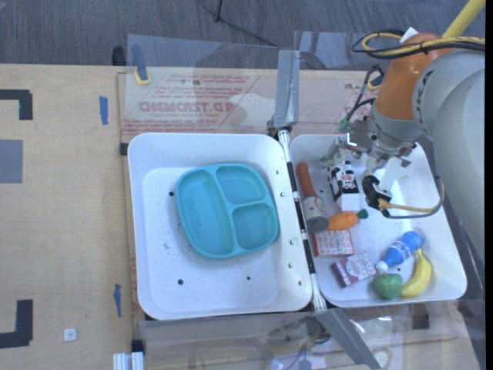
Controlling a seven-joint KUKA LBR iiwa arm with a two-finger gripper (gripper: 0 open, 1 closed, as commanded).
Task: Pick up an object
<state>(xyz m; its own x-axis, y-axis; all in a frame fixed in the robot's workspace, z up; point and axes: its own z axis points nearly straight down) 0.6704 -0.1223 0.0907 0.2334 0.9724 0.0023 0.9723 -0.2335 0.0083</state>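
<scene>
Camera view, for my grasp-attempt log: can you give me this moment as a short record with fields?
arm: grey KUKA arm with orange band, reaching in from the right over the right bin
gripper: low over the right white bin, above the orange carrot
held: nothing seen held
left white bin: turquoise three-compartment plastic tray
right bin front corner: yellow banana, green round fruit, blue and white bottle
</scene>
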